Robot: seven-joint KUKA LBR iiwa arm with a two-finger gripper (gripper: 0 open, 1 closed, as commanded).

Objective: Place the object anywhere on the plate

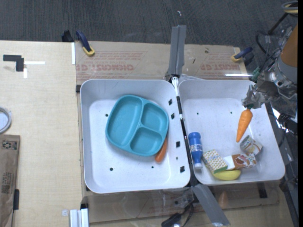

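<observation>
Nearest the lower edge of the right bin (272, 171), a yellow banana (227, 175) lies against the front wall, touching a checkered snack packet (214, 160) and a red-and-white carton (244, 161). Just beside them sits a small silver box (251, 145), and to their left a blue bottle with a white cap (195, 148) lies near the divider. Over in the left bin (90, 141), a second orange piece (161, 152) pokes out from under the near rim of the teal plate (137, 125), a rounded dish with three compartments, resting flat and slightly turned.

Farther back in the right bin, the orange carrot (244, 123) hangs point-down, tapered and smooth, a little tilted, with its thick top between the fingers of the pincer (249, 104), which is clamped on it. It is well apart from the plate. Beyond the bins, blue-and-yellow clamps (84, 43) pin brown cardboard (123, 60) to the counter (38, 98).
</observation>
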